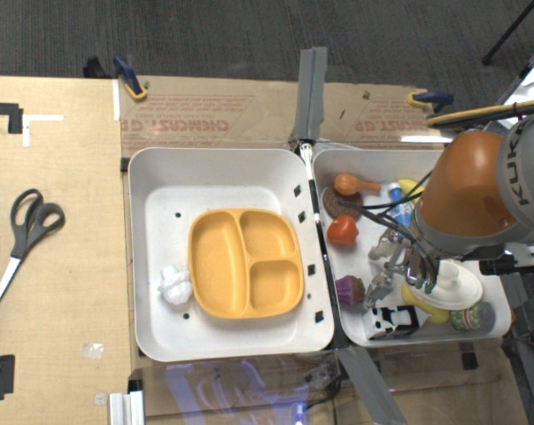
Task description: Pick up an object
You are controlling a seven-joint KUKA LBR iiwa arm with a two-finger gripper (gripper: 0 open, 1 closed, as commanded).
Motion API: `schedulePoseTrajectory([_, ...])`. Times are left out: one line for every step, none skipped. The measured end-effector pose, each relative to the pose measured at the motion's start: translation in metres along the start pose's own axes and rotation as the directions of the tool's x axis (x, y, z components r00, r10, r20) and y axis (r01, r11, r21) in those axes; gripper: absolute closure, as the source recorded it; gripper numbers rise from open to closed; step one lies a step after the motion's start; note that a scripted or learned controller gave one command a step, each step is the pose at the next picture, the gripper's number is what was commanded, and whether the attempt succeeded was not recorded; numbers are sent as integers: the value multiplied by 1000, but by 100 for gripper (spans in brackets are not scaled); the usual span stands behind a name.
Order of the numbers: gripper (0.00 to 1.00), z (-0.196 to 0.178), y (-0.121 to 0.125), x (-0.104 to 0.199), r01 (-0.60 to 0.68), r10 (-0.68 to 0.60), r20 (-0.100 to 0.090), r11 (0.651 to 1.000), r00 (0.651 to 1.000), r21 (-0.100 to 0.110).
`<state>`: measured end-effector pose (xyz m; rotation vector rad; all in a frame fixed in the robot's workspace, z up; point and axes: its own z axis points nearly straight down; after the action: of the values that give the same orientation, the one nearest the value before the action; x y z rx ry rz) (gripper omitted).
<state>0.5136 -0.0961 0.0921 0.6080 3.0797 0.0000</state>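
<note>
Metal two-finger gripper (392, 268), jaws state indiscernible, poised in right white bin (355, 328); small purple toy object (350, 289) lies just left of it.

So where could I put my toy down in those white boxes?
The left white bin has bare floor around the yellow divided plastic tray: above it and below it. A crumpled white lump sits at its left. The right white bin is crowded with small toys under the end effector.

Claw (392, 264) hangs over right bin (355, 328), near tomato (342, 230)
</note>
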Motion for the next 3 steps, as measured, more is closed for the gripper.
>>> schedulePoseTrajectory([0, -2, 38, -92, -176, 176, 4, 984, 984, 0])
schedulePoseTrajectory([0, -2, -26, -106, -240, 240, 4, 971, 971, -1])
schedulePoseTrajectory([100, -12, -25, -107, -237, 237, 9, 972, 971, -1])
